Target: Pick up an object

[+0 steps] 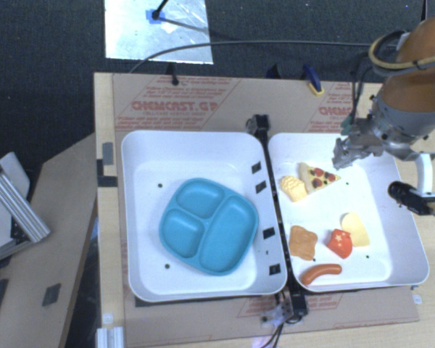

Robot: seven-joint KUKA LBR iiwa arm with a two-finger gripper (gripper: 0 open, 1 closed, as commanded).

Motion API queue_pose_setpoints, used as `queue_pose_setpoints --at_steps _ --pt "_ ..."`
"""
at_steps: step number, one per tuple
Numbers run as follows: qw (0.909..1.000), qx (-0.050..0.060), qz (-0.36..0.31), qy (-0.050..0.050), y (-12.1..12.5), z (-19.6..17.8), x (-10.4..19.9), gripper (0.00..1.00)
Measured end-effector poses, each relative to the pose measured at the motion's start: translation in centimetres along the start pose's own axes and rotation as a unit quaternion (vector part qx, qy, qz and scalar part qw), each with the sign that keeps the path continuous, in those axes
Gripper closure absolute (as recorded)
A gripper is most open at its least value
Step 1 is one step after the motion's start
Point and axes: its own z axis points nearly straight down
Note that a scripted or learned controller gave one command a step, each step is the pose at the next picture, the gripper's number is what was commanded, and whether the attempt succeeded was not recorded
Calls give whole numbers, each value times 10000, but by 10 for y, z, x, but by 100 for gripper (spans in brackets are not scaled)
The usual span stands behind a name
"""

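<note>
Plate (209, 227) in left bin (152, 154), pizza slice (317, 176) right

The grey arm (413, 85) is reaching in from the right, its orange band showing at the upper right corner; the wrist is angling down and leftward; the gripper (346, 153) is hanging low with its tip pointing toward the lower left.
</note>
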Motion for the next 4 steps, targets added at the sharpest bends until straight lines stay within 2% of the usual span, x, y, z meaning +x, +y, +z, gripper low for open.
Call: queue_pose_setpoints --at_steps 1,3,4 --pt "10000 2 3 0 -8 6 44 100" --pt "10000 2 -6 3 -39 1 153 100" --pt "10000 11 -7 1 -67 7 204 100"
